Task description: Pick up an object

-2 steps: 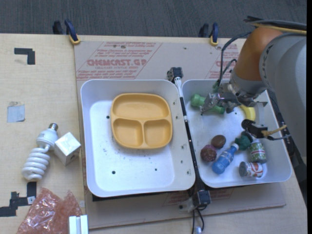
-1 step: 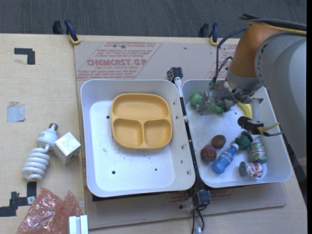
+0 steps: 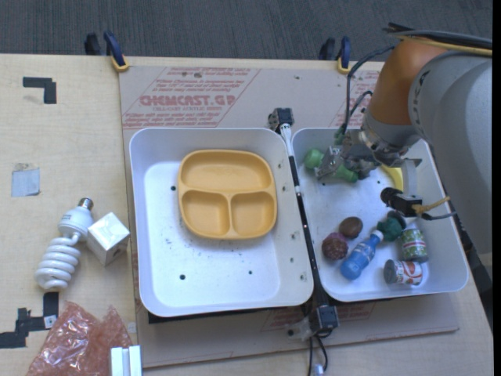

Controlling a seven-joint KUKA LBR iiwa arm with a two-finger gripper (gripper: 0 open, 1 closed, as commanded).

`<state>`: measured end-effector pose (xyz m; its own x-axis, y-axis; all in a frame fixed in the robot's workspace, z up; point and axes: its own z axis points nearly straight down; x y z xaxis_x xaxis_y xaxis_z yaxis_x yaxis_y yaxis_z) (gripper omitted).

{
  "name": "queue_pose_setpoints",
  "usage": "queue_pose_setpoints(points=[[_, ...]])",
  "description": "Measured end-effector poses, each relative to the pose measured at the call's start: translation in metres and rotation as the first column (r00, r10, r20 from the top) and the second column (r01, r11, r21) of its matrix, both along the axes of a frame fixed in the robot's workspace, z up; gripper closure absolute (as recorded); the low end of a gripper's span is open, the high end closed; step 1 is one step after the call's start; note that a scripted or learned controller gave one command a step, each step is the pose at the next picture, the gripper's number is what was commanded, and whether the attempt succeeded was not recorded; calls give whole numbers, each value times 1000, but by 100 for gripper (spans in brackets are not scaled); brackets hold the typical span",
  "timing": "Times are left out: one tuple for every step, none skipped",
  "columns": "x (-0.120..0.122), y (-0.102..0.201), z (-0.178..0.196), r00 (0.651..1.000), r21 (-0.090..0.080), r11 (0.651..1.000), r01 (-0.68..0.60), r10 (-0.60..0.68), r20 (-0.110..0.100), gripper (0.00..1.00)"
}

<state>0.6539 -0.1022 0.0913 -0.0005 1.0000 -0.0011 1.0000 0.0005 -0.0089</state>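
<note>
Over right bin, gripper touches green object.

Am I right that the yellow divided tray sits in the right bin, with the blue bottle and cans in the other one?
Not quite: the camera view shows the yellow divided tray in the left bin. The blue bottle and cans lie in the right bin.
</note>
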Motion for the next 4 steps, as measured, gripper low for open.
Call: queue_pose_setpoints(points=[[5,-112,2,1000,4,1000,-3,3,7,0],[5,-112,11,1000,2,1000,-5,5,3,100],[5,-112,11,1000,3,1000,-5,5,3,0],[5,-112,22,1000,2,1000,-7,7,4,100]])
